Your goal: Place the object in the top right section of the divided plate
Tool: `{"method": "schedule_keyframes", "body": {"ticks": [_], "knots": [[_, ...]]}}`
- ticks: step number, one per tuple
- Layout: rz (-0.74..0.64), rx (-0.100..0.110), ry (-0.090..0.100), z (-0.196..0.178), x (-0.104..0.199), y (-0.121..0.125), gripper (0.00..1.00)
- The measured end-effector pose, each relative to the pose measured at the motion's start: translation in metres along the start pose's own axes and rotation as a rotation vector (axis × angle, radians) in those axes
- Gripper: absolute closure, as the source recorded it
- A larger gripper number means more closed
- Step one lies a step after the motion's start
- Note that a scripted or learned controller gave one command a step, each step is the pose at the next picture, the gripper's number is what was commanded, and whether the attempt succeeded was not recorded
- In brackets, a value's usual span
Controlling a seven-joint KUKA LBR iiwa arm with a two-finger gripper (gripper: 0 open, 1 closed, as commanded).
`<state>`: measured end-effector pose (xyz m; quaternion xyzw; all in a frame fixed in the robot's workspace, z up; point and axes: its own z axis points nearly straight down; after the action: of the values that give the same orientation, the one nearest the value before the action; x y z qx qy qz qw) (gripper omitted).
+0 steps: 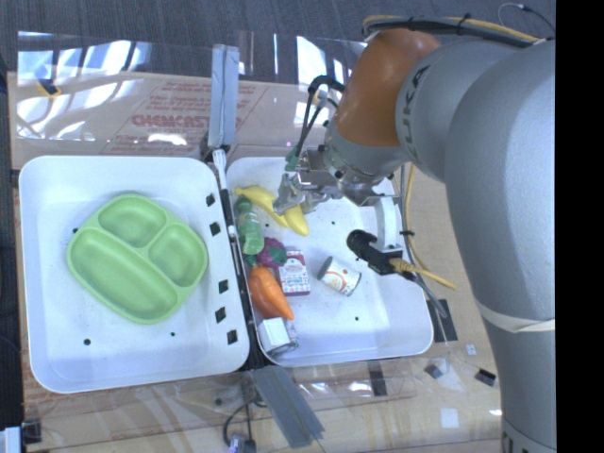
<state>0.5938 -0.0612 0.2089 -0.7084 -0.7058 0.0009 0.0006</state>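
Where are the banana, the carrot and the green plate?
banana (294, 217): camera view, on its lower yellow end.
carrot (269, 293): camera view, mid orange body.
green plate (106, 274): camera view, floor of its large section.

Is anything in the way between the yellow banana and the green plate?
Yes. The yellow banana lies in the right white bin, and the green divided plate sits in the left white bin. The two bins' raised walls, meeting at the middle, stand between them, so the banana must be lifted over.
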Motion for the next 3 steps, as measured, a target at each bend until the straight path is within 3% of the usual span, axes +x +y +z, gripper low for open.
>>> {"method": "schedule_keyframes", "body": {"ticks": [1, 2, 3], "knots": [[-0.099, 0.001, 0.001, 0.018, 0.063, -0.013, 1.00], [-0.099, 0.001, 0.000, 0.017, 0.063, -0.013, 0.00], [-0.205, 0.001, 0.000, -0.030, 0.139, -0.118, 0.00]]}}
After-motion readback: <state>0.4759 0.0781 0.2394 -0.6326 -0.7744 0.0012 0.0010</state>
